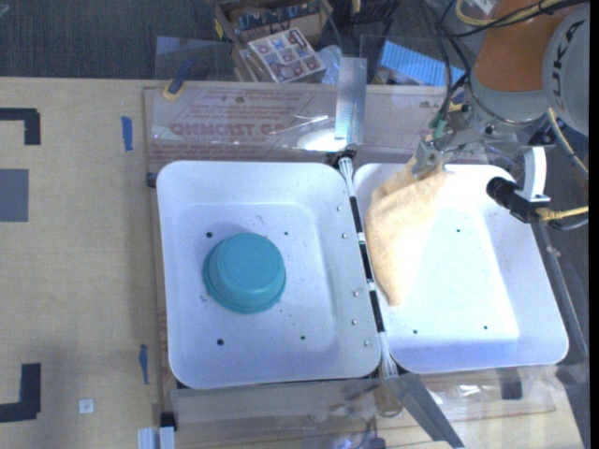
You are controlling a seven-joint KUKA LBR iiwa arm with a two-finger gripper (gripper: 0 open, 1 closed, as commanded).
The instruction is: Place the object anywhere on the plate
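While the gripper (432, 153) is pinching the top corner of the tan cloth (402, 227) in the right bin (487, 335), the cloth is trailing toward seven o'clock and the teal plate (245, 271) is lying at eight o'clock in the left bin (187, 344).

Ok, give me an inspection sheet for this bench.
Surface: two white bins, left bin and right bin, side by side on a wooden bench.
Job's things: teal plate upside-down-looking in left bin; tan cloth draped in right bin, top corner at the gripper.
Clutter: nothing seen in bins.
Gripper: above right bin's back edge, pinching cloth corner.
Cables: bundle by the arm.
Surroundings: boxes behind bench.
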